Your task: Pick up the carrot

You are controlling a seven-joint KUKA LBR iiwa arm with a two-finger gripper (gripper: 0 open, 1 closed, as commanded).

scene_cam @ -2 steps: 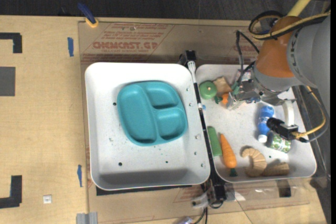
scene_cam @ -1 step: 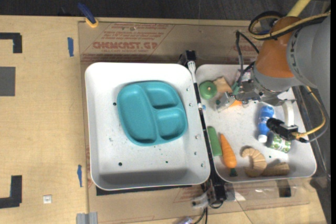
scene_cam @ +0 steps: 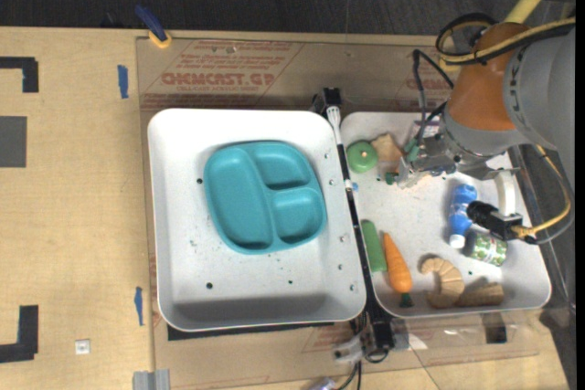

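On the left we've got the left bin (scene_cam: 174,224) holding a teal divided tray (scene_cam: 265,195). Moving right, the carrot (scene_cam: 397,262) lies low in the right bin (scene_cam: 535,283), just beside a green stick (scene_cam: 373,245). Up at the upper right, the pincer (scene_cam: 407,167) hangs near a green round thing (scene_cam: 362,156), well apart from the carrot.

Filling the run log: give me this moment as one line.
task: pick up carrot | gripper: upper part of right bin, near green cup | carrot: lying lower left of right bin, not held
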